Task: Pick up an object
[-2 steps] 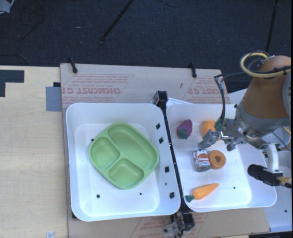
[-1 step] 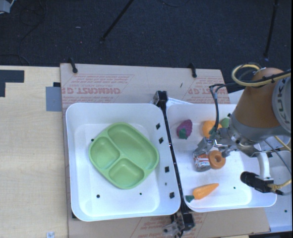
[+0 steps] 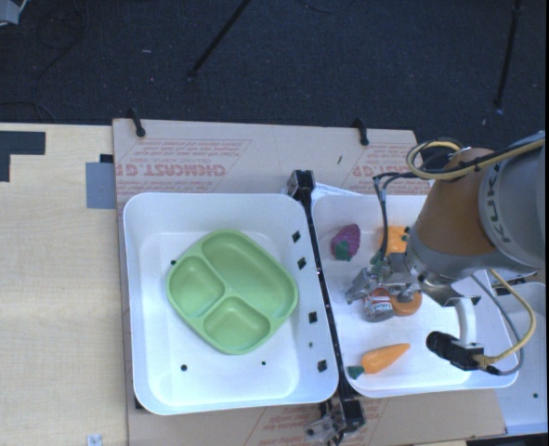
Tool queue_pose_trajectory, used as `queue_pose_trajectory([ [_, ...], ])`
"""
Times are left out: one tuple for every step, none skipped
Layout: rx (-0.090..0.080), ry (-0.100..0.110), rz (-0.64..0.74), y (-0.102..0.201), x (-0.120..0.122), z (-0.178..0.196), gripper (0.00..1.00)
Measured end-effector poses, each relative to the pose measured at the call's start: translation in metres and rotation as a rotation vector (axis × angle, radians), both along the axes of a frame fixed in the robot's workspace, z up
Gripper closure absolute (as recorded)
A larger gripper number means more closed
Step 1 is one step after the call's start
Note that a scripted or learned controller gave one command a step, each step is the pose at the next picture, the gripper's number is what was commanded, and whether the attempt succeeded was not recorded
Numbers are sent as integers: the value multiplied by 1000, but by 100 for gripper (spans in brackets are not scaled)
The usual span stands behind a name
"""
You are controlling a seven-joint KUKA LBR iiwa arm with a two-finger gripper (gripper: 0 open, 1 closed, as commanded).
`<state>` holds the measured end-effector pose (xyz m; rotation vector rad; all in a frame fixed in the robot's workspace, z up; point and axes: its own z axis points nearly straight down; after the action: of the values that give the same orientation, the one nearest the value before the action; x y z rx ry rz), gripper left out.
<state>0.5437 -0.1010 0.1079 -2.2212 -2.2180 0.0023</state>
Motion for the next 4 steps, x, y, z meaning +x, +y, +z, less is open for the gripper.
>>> queue_pose_trajectory([
  [1,-15,0,1,6,-11,0],
  [-1,-18,-5,-1,6,-1,100],
  [0,-3,3,7,8,46,100],
  [-1,-3,-1,1,2,91,100],
])
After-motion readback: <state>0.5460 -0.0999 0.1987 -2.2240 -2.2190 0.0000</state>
